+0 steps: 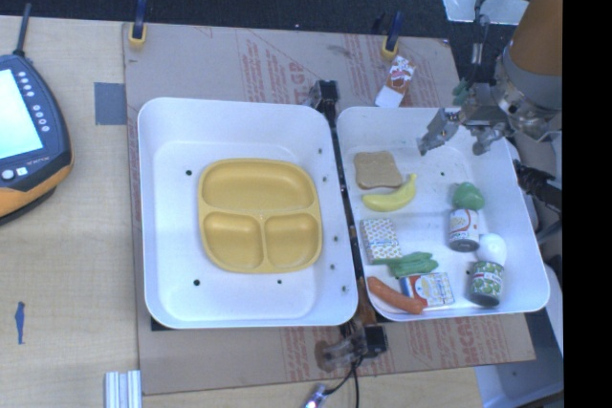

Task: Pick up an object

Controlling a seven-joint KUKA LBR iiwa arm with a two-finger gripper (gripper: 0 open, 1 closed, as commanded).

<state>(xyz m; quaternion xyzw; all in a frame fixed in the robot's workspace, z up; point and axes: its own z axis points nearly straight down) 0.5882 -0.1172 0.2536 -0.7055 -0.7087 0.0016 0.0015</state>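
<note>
Near the right bin's [532, 248] far edge, the gripper [457, 133] hangs with fingers spread, grasping nothing. Closest is the toast slice [377, 169], lying toward the bin's left wall; the banana [392, 197] sits just beyond it, its long axis roughly parallel to the far edge.

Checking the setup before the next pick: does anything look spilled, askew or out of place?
One small item, white with red-brown, lies on the cardboard outside the right bin, just beyond its far edge. The other toy foods sit inside that bin, and the yellow tray lies flat in the left bin.

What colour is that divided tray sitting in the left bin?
Yellow: the divided tray, seen clearly in the camera view.
</note>
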